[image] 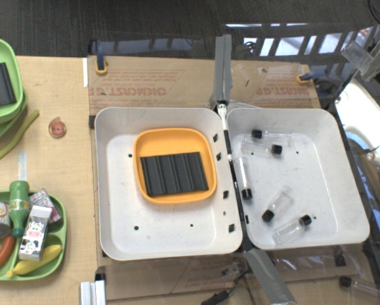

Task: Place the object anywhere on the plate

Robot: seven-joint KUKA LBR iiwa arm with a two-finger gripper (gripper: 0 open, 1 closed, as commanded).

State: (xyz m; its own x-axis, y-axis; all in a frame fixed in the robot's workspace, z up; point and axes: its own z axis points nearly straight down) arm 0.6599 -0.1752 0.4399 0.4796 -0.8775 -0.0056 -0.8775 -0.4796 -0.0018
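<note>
Left bin contains an orange plate bearing a dark ribbed pad. Right bin contains several clear vials with black caps, scattered, all apart from the plate. End effector state: cannot tell.

At about three o'clock, a pale, glossy, rounded shell at the edge may be the arm's casing; glare hides details.
</note>
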